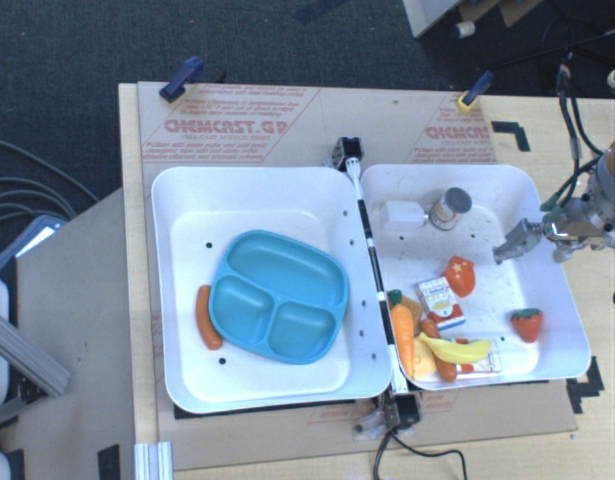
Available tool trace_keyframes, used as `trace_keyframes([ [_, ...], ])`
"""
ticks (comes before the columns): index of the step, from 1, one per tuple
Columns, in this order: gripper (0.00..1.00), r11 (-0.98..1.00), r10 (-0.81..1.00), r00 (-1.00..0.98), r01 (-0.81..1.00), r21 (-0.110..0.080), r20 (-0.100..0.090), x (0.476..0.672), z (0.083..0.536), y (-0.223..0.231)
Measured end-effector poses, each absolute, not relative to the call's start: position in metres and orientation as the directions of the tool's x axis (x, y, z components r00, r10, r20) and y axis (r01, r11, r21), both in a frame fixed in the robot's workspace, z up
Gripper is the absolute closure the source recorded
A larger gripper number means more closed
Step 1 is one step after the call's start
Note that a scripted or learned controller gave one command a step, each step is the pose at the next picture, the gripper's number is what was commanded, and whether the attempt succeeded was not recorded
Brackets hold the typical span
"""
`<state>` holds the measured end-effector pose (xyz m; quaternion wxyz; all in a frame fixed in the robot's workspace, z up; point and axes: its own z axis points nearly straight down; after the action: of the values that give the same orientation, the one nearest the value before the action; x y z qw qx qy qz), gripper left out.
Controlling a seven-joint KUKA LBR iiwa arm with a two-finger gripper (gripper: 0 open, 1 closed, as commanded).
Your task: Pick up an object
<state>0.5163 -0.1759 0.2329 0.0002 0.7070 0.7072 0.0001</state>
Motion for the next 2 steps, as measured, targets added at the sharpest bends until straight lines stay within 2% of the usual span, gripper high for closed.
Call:
trace_keyframes([
  [1, 0.00, 0.000, 1.000, 0.000, 1.000, -0.002, 0.001, 0.533, 0.100, -0.206],
  [2, 0.00, 0.001, 1.000, -0.001, 1.000, 0.002, 0.000, 0.572, 0.085, -0.166],
])
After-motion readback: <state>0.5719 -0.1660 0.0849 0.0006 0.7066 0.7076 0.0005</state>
